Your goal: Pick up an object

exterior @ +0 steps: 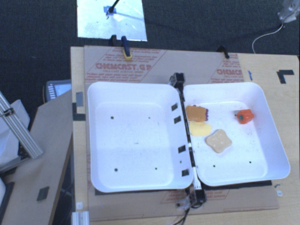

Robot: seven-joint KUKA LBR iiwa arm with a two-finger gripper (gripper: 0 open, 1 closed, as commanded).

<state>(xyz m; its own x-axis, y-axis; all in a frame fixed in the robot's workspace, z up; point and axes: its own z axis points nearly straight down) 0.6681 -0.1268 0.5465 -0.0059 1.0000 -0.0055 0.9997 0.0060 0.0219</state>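
Claw (289, 8) parked at upper right of frame, grip state impossible to tell. Best target: red piece (244, 116) lying apart in right bin (262, 168), right of centre. Descend straight, centred, well off the wall.

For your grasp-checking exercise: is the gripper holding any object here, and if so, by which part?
Nothing is held. The gripper sits far off at the top right corner, while the red piece and the tan piece lie in the right bin.
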